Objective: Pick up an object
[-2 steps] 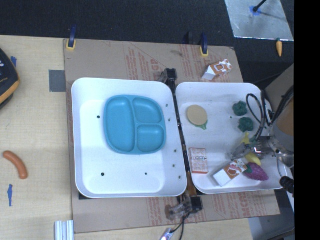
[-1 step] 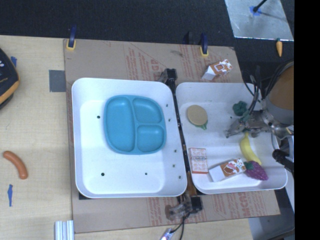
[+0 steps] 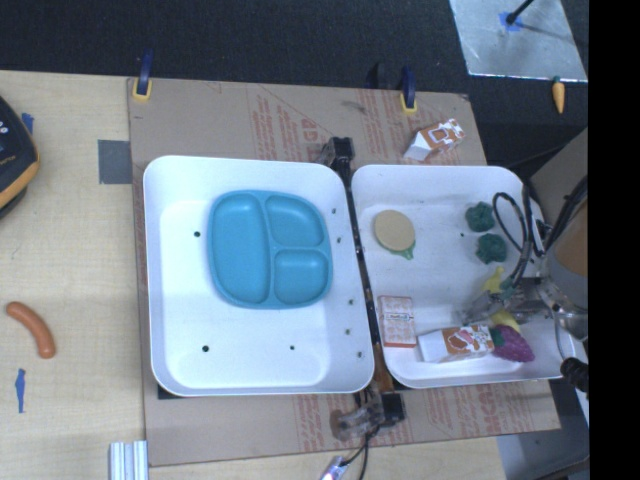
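The right bin (image 3: pixel 440 193) holds a round tan disc with a green tab (image 3: pixel 394 232), two dark green pieces (image 3: pixel 481 215) (image 3: pixel 491 248), a small red-and-white packet (image 3: pixel 397 321), a white carton lying flat (image 3: pixel 456 343), and a purple piece (image 3: pixel 514 345) beside something yellow (image 3: pixel 503 322). My gripper (image 3: pixel 522 293) appears as thin metal parts and black cables at this bin's right edge, just above the purple and yellow pieces. I cannot make out anything held in it.
The left bin (image 3: pixel 180 358) carries a blue divided plate (image 3: pixel 269 248). A small carton (image 3: pixel 435 140) lies on the cardboard behind the right bin. A sausage (image 3: pixel 32 328) rests on the bench at far left, near a black and yellow device (image 3: pixel 12 158).
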